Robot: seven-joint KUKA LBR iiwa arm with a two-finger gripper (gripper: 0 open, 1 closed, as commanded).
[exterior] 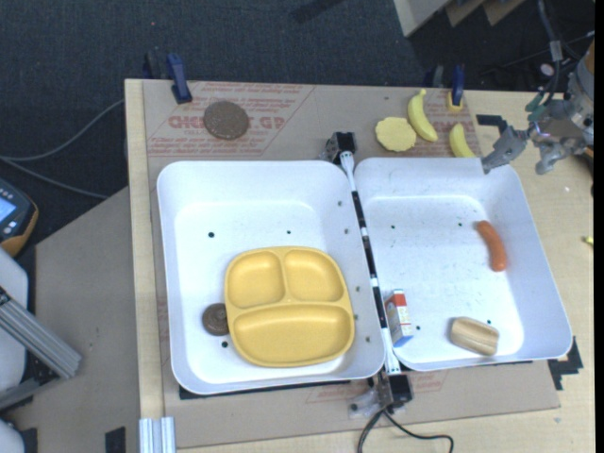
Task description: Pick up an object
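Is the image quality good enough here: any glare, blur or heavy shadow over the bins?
Camera view: lighting is even and soft; the left bin and right bin look bright but keep detail. The yellow tray and hot dog are sharp with faint shadows. The gripper at the right edge looks slightly blurred.

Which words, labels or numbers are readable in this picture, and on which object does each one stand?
"CHO...": red printing on the cardboard sheet behind the bins; the brown disc covers its middle, and the letters after it are too blurred to read with certainty.
Small carton in the right bin: it has red and white markings, too small to read.
I can read no other text.
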